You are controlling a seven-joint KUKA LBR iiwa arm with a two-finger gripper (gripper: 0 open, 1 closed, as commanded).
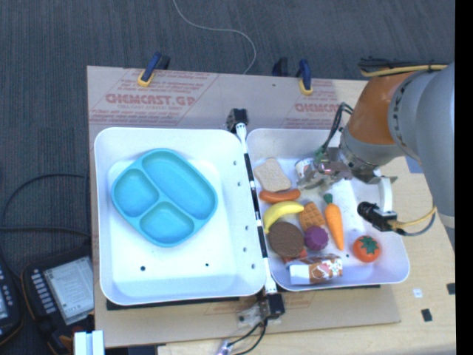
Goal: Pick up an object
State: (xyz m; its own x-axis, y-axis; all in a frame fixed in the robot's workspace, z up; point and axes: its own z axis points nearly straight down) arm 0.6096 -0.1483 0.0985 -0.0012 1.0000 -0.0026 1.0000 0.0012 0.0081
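Observation:
The right bin point(392, 272) holds several toy foods: a bread slice point(271, 174), a sausage point(280, 195), a banana point(281, 211), a waffle point(311, 215), a brown patty point(285, 238), a purple plum point(316, 237), a carrot point(335, 224), a tomato point(366, 248) and a small carton point(316, 271). My gripper point(316, 170) reaches down into the upper middle of that bin, just right of the bread and above the waffle. The wrist hides what lies under the fingertips.
A blue divided plate point(164, 195) lies in the left bin point(126, 279). Both bins rest on a cardboard sheet point(148, 98) held by blue clamps point(151, 66). The arm's grey and orange body point(399, 117) covers the right bin's upper right corner.

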